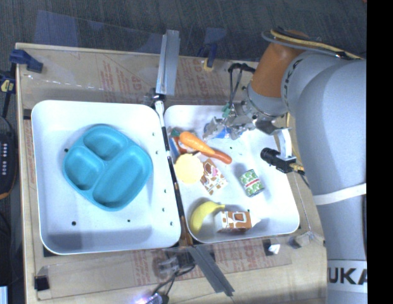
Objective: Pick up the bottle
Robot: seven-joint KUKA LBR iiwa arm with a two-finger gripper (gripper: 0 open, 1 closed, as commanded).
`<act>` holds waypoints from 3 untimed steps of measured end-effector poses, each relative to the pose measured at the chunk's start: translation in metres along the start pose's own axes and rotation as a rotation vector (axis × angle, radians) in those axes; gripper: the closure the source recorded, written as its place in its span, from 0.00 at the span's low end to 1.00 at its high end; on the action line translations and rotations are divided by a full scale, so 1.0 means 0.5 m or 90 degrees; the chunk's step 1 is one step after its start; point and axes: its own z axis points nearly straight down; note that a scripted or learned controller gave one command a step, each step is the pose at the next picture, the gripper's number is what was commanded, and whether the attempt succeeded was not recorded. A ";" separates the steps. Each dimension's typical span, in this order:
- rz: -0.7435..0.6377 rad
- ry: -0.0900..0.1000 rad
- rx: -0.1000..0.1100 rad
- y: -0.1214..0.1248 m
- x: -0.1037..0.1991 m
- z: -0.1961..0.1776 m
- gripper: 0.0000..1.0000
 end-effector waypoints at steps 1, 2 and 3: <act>-0.002 0.000 0.000 0.000 0.001 -0.021 1.00; -0.003 0.000 0.000 0.000 0.001 -0.020 0.00; 0.112 -0.003 -0.010 0.001 -0.013 0.033 0.00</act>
